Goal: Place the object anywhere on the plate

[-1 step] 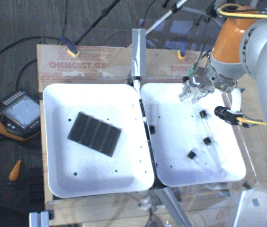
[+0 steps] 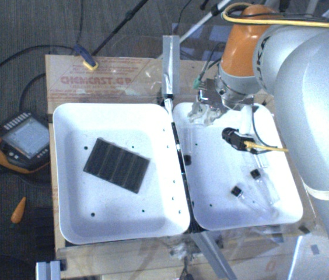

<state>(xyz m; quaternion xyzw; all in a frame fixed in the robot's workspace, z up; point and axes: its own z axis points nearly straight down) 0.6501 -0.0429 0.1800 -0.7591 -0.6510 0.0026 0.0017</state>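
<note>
Camera view: gripper (image 2: 206,111), clear plastic, finger state can't tell. Left of it, dark ribbed rectangular plate (image 2: 116,164), matte, in left white bin (image 2: 65,127).

Dark ribbed plate (image 2: 116,165) in left white bin (image 2: 71,214). Right of it: second white bin (image 2: 211,209), grey arm (image 2: 304,98), orange band (image 2: 240,45).
</note>
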